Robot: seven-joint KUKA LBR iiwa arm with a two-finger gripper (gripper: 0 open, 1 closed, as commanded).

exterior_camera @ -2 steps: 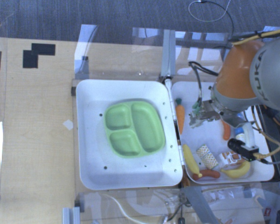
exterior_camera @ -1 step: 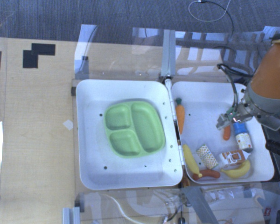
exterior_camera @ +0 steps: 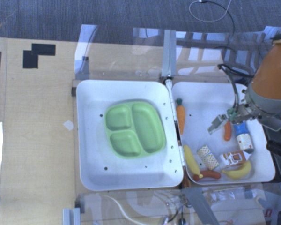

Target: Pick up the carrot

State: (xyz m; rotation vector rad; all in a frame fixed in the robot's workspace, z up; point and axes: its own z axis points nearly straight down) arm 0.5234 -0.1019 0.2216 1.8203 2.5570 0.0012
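Broadly, the two white bins split the work: the left bin (exterior_camera: 89, 172) bore a green divided plate (exterior_camera: 135, 129), while the right bin (exterior_camera: 196, 90) held the clutter. The arm (exterior_camera: 271, 76) leaned in from the right, its gripper (exterior_camera: 220, 122) spread apart and holding nothing, low over bare floor. The carrot (exterior_camera: 181, 117) lay against that bin's left wall, apart from the bananas (exterior_camera: 238, 170) and cartons (exterior_camera: 243, 141), so probably easy to take.

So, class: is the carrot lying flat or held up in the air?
Lying flat: the carrot rests on the right bin's floor by its left wall, apart from the gripper.
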